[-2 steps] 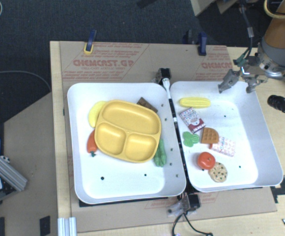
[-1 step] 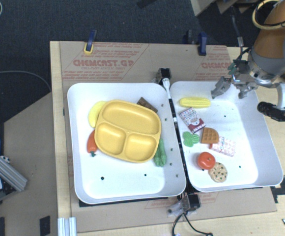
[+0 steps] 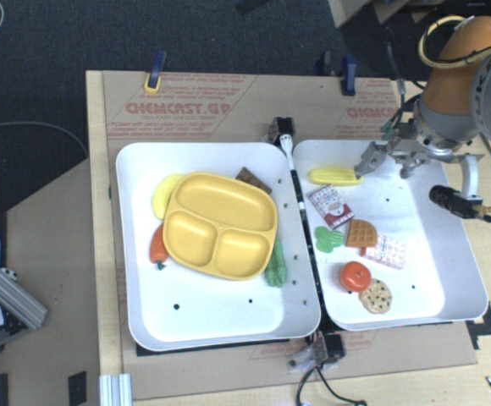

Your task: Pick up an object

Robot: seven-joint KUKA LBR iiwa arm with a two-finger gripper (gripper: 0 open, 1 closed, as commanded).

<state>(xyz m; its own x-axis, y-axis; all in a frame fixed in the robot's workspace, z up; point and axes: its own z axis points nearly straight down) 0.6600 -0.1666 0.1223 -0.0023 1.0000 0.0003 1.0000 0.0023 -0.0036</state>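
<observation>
Camera view, open metal gripper [image 3: 387,157] above right bin [image 3: 449,252], beside smooth yellow banana [image 3: 333,176]

Brown board [image 3: 228,100] under bins, two clamps [image 3: 153,76].

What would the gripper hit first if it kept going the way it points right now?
Probably the yellow corn cob. The gripper angles down and toward the left of the view, its tip just beside the cob's right end in the right bin. Height above the cob is unclear.

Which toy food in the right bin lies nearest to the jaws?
The yellow corn, at the bin's far edge, just left of the gripper; the others lie closer to the camera.
</observation>
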